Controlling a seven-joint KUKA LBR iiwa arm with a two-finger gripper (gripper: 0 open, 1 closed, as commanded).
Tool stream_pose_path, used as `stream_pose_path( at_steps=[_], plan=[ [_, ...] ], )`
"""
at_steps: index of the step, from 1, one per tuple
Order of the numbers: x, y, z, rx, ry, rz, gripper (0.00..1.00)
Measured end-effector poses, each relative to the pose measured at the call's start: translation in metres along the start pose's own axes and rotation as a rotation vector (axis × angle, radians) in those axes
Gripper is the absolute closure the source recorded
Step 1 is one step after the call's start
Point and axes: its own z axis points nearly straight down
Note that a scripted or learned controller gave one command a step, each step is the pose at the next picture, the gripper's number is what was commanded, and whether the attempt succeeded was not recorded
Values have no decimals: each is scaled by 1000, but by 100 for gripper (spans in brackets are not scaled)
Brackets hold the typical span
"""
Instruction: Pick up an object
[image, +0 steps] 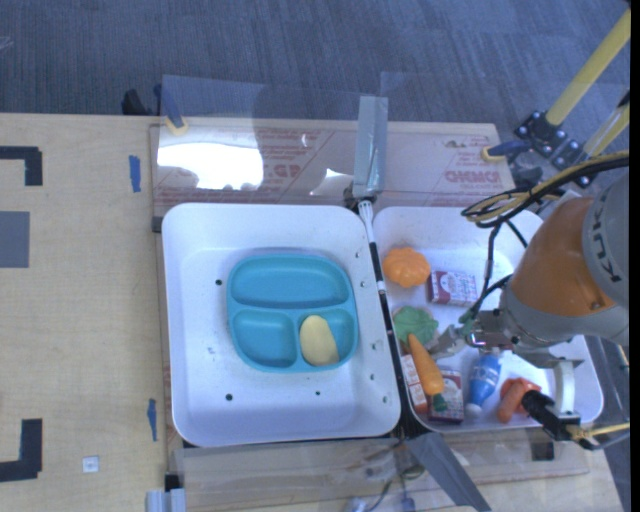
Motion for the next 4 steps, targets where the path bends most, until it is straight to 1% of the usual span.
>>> stream_pose_path(
  at_steps=[1,2,3,4],
  plan=[
    [7,-12,-1,-7,-4,-142,0],
    [8,-10,-12,-13,-5,-141,100],
    [60,24,-98,3,1,82,100],
    [59,23,-96,7,-1,84,0]
  ],
)
